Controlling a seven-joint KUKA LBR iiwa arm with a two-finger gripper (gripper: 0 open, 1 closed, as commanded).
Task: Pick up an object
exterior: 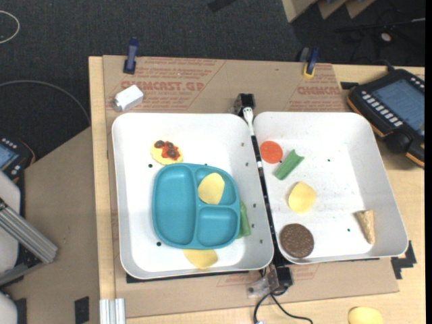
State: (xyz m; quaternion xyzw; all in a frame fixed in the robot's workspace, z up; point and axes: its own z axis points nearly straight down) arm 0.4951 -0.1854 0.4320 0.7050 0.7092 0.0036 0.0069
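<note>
From where I work, the blue tray (177, 208) lies in the left bin (128, 181). A yellow piece (211, 188) sits in its upper right compartment. Right of the tray, in the other bin (351, 140), lie an orange disc (271, 152), a brown round (297, 240), perhaps a cookie, and a green strip (289, 165).

The teal tray (185, 208) covers most of a green piece (244, 220) and part of a yellow piece (200, 256). A yellow object (364, 315) is cut by the bottom edge.
</note>
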